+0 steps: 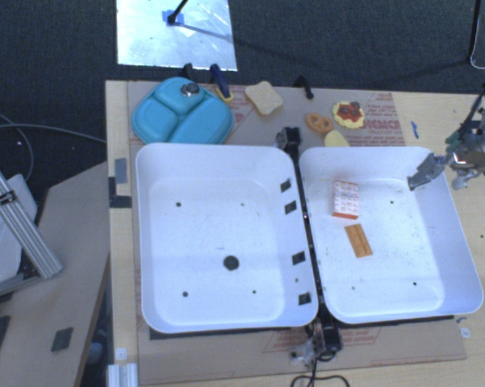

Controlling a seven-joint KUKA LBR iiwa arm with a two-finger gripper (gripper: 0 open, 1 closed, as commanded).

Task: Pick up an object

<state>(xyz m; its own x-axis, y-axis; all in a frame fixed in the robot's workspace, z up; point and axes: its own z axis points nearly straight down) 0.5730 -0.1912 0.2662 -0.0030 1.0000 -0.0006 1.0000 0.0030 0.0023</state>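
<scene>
Two objects lie in the right bin (456, 240): a red and white packet (345, 199) near its middle and a flat orange bar (357, 239) just below it. A small dark disc (231, 262) rests in the left bin (157, 216). My gripper (437, 181) hangs over the right bin's far right corner, well to the right of the packet. It is open, with nothing between its two grey fingers (422, 173).
Behind the bins on the bench lie a blue sectioned plate (181, 113), a toy bread slice (264, 97), a small brown pretzel (319, 122), a toy pizza round (349, 114) and a pale yellow piece (336, 139). Black clips (294, 208) line the seam between the bins.
</scene>
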